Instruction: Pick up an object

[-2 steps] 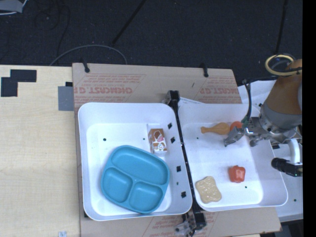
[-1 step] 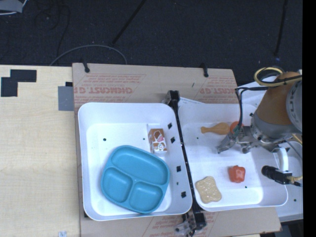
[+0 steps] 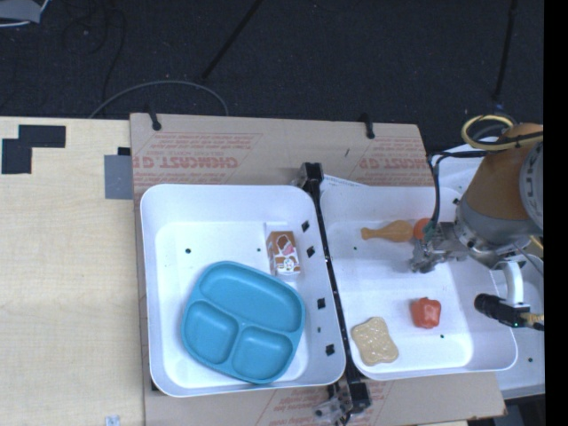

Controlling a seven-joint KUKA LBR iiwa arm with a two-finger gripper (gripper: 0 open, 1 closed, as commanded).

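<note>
- Leftmost, the bench (image 3: 62, 264) shows bare pale wood beside a sheet of cardboard (image 3: 266, 149) that lies under both bins.
- Next, the left bin (image 3: 164, 229) holds a blue divided plate (image 3: 241, 321) (three compartments, tilted a little) and, near its right wall, a small printed packet (image 3: 284, 252).
- Past the dividing rims, the right bin (image 3: 484, 353) holds a tan cracker-shaped toy (image 3: 374, 341) at its near edge, a red pepper-like toy (image 3: 426, 312) just right of it, and an orange drumstick-shaped toy (image 3: 394, 231) farther back.
- Rightmost, the pincer (image 3: 428, 257) hangs low by the drumstick's right end, above the red toy; whether it is open or closed I cannot tell, and nothing visibly sits between its tips.
</note>
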